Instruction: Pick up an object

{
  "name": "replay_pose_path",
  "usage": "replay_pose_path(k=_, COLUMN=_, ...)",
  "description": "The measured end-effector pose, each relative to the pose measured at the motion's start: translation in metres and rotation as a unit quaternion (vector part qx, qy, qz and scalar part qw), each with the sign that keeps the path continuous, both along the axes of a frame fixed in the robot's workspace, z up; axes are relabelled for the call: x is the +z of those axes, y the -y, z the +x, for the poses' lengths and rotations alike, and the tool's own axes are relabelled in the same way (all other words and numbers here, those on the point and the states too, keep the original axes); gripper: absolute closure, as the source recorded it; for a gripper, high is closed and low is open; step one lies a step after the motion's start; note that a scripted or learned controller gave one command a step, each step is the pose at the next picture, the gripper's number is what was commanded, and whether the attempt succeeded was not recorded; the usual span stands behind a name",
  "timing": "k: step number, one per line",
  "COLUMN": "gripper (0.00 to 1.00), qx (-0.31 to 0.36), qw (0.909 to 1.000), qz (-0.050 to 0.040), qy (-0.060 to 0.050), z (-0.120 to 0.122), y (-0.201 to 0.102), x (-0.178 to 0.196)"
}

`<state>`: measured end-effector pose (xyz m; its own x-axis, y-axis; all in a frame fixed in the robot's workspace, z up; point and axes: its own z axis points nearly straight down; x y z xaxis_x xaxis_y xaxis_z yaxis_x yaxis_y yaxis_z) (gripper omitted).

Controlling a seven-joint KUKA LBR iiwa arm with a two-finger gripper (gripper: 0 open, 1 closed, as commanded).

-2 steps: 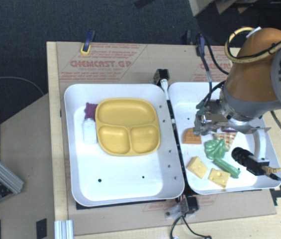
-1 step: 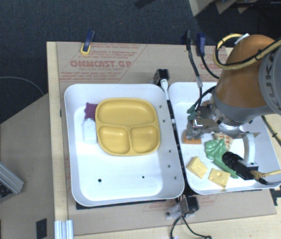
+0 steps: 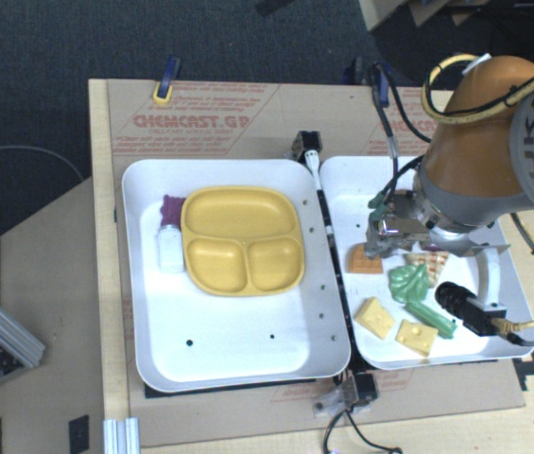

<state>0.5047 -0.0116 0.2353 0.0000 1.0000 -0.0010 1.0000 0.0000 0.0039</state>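
The left bin (image 3: 238, 343) carries a yellow plate (image 3: 243, 239) across its far half. A purple item (image 3: 172, 210) and a white bottle (image 3: 169, 250) sit just beside the plate's left rim, close to the bin's left wall. None of this is in reach of the arm as it stands.

In the right bin (image 3: 347, 192) an orange block (image 3: 365, 264) lies near the left wall. The gripper (image 3: 380, 242) hangs low right at it, probably because the block is the chosen target. Whether the claw is spread or closed, I cannot tell, and no object is visibly pinched.

Toward the near edge lie two cheese wedges (image 3: 374, 317), a little apart from each other. A green toy (image 3: 416, 289) is close on the block's right, with a striped piece (image 3: 429, 259) just behind it. Both crowd the gripper's right side and could get nudged during a grasp.
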Motion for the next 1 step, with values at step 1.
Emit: replay_pose_path(k=1, gripper=1.00, qx=-0.001, qw=1.0000, qz=0.0010, qy=-0.004, z=-0.0073, y=0.0001, x=-0.0167)
